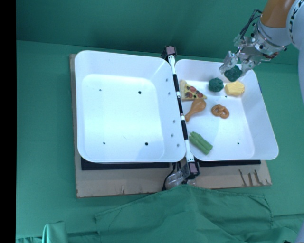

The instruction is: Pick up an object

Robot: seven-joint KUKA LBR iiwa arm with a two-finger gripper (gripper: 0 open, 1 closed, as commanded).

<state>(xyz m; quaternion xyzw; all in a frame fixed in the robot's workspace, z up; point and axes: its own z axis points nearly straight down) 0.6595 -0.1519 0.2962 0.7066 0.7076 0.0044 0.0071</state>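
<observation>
Green cloth (190, 213) lies crumpled along the near edge of the bench (42, 118), over the front of a cardboard sheet (118, 185) that carries both bins. The left bin (85, 61) has only small dark dots on its floor. In the right bin (266, 142), nearest to me, a green bean bundle (201, 142) lies close to the divider between the bins. Further in, a chicken drumstick (196, 109) and a pretzel (220, 111) lie side by side, slightly apart. Behind them a pizza slice (190, 91) rests just beside the divider, then a dark green broccoli piece (215, 84) and a yellow corn piece (234, 88), near each other. At the far right corner of this bin, the end effector (235, 68) hangs from the grey arm with the orange band (278, 14). Its fingers pinch a second dark green piece (233, 73), lifted just above the corn.
</observation>
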